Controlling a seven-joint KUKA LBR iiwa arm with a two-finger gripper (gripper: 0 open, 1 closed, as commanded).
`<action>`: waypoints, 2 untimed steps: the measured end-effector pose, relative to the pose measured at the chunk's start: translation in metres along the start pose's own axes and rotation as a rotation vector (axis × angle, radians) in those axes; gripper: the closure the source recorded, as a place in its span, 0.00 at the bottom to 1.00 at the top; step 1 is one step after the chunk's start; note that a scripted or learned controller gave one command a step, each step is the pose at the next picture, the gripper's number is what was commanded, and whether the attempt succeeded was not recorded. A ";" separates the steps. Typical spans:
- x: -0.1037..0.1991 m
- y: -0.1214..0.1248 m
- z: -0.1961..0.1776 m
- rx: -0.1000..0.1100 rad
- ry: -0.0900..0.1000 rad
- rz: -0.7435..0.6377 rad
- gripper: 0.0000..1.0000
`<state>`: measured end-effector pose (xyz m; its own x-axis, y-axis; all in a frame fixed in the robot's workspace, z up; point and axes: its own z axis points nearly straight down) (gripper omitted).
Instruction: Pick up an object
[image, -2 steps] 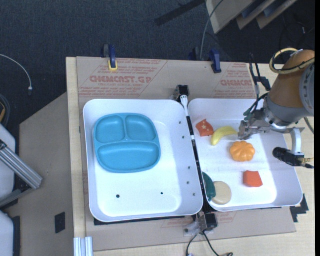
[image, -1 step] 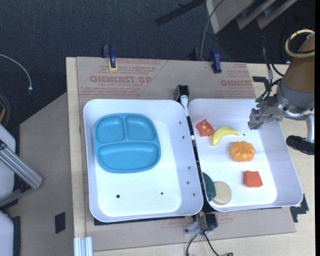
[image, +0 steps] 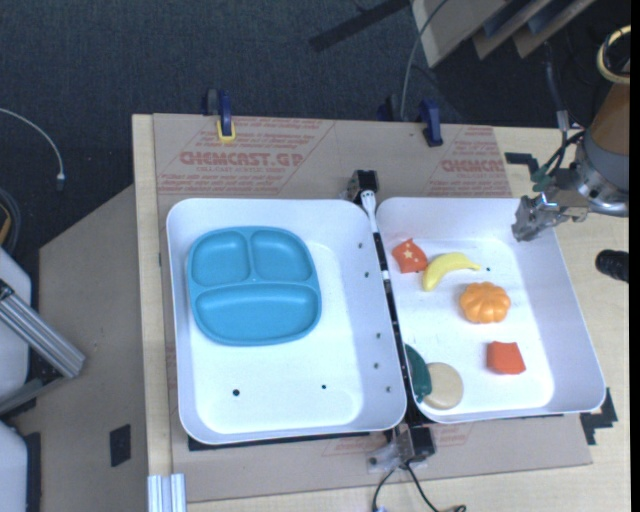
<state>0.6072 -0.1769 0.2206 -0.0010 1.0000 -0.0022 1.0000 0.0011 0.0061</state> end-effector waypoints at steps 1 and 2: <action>0.000 0.001 -0.014 0.002 0.001 0.000 1.00; 0.059 -0.018 -0.014 0.009 0.004 -0.003 1.00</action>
<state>0.5892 -0.1182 0.2342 -0.0036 1.0000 0.0015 1.0000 0.0036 -0.0026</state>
